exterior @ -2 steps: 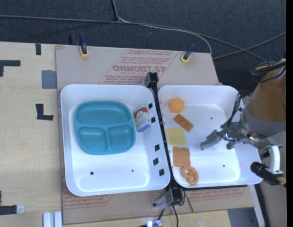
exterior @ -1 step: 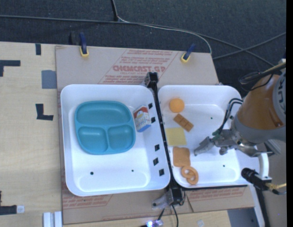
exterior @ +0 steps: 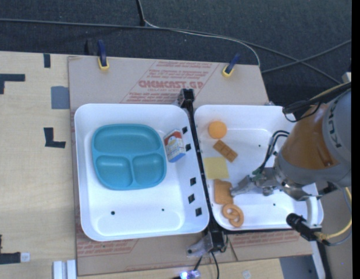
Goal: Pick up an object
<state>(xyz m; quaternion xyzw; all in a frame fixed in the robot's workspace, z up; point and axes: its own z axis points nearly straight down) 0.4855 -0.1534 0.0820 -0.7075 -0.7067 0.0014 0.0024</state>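
Observation:
The right bin (exterior: 255, 118) holds an orange ball (exterior: 217, 129), a brown waffle biscuit (exterior: 225, 150), a pale yellow cheese slice (exterior: 216, 168), a tan bread piece (exterior: 222, 191) and a pretzel (exterior: 232, 214). My gripper (exterior: 241, 186) hangs low over this bin, its fingers pointing left, just right of the bread piece. Nothing shows between the fingers. In the left bin (exterior: 86, 173) lie a teal divided plate (exterior: 128, 156) and a small white carton (exterior: 174, 145) by the right wall.
The grey arm with its orange band (exterior: 310, 147) covers the right bin's right side. A black divider (exterior: 194, 156) runs between the bins. Clamps (exterior: 102, 57) hold the cardboard base at the back.

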